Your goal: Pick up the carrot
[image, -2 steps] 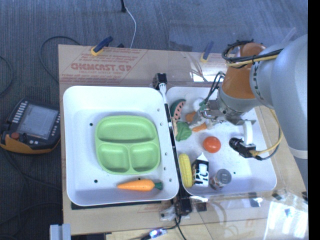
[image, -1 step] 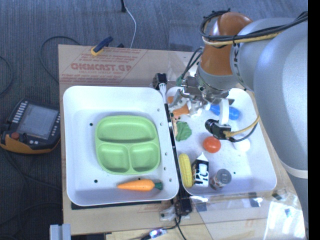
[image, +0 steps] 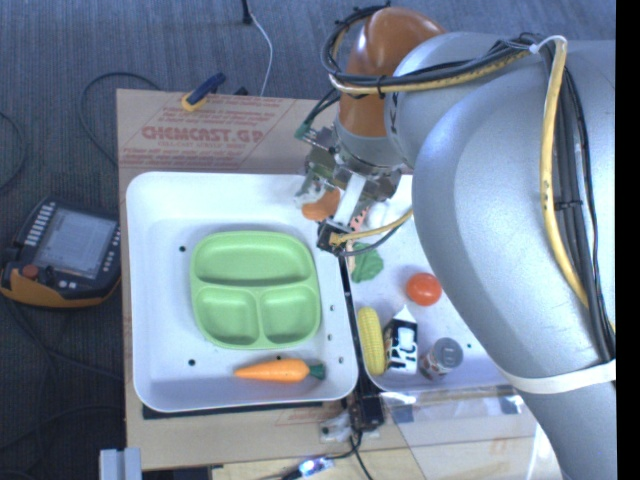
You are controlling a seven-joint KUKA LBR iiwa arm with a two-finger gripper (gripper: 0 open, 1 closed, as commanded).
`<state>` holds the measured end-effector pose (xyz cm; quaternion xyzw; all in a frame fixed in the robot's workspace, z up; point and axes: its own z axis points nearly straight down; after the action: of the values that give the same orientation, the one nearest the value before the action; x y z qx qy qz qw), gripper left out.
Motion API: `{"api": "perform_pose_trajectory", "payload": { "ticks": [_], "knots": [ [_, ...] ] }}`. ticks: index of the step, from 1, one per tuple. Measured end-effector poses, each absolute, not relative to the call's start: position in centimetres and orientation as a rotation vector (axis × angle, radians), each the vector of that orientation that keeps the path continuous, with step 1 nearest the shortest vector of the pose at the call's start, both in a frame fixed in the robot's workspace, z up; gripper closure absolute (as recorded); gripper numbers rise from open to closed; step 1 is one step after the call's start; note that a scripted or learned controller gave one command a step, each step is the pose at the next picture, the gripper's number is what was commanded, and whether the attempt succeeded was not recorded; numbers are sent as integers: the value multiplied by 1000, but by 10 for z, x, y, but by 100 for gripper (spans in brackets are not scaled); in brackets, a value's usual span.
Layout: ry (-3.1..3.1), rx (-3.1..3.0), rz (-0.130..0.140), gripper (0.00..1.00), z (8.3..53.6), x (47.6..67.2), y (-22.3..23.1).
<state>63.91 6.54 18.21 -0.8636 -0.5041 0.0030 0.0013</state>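
Two white bins (image: 145, 298), one carrot (image: 272, 371), one tray (image: 256, 288)

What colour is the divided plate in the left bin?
Light green. The divided plate shows clearly in the camera view, just above the carrot.

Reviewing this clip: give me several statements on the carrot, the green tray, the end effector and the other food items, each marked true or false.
1. The carrot lies in the left bin, below the green divided tray in the picture. True.
2. The carrot sits inside a tray compartment. False: it rests on the bin floor beside the tray.
3. The end effector is at the far end of the bins, apart from the carrot. True.
4. The corn cob is in the left bin. False: it lies in the right bin.
5. The tomato is in the right bin. True.
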Motion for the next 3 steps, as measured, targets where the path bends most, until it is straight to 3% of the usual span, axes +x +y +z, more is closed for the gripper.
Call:
{"api": "perform_pose_trajectory", "payload": {
  "ticks": [1, 2, 3],
  "knots": [
    [-1184, -2910, 9, 100, 202, 668, 109],
    [-1183, -2912, 11, 0, 202, 668, 108],
    [-1387, -2824, -14, 0, 91, 645, 154]
  ]
}}
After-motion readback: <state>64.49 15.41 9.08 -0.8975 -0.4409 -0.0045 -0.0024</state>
